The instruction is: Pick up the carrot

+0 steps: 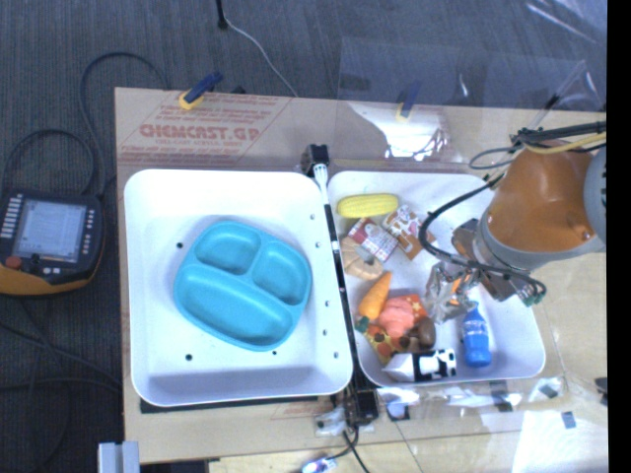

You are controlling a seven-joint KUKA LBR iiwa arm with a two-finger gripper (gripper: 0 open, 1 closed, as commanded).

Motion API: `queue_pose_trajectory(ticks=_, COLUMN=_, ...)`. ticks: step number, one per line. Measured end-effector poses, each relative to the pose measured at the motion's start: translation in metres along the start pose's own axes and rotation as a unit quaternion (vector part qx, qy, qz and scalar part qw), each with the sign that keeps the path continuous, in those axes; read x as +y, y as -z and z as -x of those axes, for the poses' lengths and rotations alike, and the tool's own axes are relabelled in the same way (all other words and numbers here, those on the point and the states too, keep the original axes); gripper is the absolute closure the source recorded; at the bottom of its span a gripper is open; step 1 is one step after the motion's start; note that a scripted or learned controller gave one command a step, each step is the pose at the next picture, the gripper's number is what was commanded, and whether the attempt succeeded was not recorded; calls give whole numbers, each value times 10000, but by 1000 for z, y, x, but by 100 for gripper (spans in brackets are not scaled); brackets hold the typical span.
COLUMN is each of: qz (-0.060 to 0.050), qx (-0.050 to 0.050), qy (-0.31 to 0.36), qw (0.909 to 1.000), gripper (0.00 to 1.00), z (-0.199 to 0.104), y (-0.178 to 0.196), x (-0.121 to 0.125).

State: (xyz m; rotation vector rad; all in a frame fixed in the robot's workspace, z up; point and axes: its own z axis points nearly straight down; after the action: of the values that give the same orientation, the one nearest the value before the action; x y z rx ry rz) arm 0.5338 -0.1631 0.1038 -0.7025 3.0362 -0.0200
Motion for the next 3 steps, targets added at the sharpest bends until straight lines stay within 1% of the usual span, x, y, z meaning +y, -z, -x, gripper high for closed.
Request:
queue_pose_trajectory(ticks=1, qz=67, qx=76, qy=-923, qw=9957, gripper=100, z=46, y=42, x=57)
queue_pose_trajectory(ticks=2, qz=84, qx=94, qy=268, qw=9996, gripper=100, z=-18, y=-7, x=0)
queue_pose_trajectory(ticks=3, qz=15, qx=59, qy=-228, qw=9997, gripper=100, z=24, y=-10, x=34)
